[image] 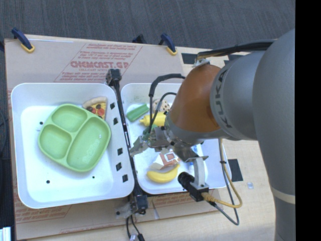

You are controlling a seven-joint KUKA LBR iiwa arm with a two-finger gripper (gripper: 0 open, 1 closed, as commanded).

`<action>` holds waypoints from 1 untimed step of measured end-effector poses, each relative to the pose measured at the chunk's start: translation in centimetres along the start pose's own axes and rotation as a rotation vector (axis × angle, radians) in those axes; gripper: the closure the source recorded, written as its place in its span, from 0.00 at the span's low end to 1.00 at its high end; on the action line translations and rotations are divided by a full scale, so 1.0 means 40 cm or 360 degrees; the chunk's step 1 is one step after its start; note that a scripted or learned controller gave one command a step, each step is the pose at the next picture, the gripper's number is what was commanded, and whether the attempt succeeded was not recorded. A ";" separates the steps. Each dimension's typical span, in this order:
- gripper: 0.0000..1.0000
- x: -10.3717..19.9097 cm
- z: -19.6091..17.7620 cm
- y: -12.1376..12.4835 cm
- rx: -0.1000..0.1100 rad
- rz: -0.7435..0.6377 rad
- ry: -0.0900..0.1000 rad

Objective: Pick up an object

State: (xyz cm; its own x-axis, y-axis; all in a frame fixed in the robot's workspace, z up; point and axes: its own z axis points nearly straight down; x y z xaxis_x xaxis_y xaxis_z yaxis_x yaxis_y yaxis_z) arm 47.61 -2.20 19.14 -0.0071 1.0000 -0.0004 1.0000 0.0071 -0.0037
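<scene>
While the arm [210, 104] hangs over the right bin [213, 177], work by these lines.
Gripper [150, 143]: low over the right bin's left side; finger state cannot be told, nothing seen held.
Targets: banana [161, 174] at the near edge; green piece [136, 113] and small box [169, 158] close by.
Left bin [25, 185]: plate [75, 138], pizza slice [96, 106].
Method: probably choose the banana, which lies free; centre over it, descend straight, clear the divider [122, 134].

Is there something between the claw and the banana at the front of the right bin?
Nothing visible. The claw hangs over the right bin, and the banana lies just in front of it, beside a small card, uncovered.
</scene>
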 end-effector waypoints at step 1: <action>0.00 -0.196 0.007 0.002 -0.0003 0.0007 0.0000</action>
State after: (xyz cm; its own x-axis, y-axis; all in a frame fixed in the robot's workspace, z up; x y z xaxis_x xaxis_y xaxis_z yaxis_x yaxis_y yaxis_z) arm 47.75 -10.02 18.87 -0.0028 1.0000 -0.0006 1.0000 0.0028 -0.0016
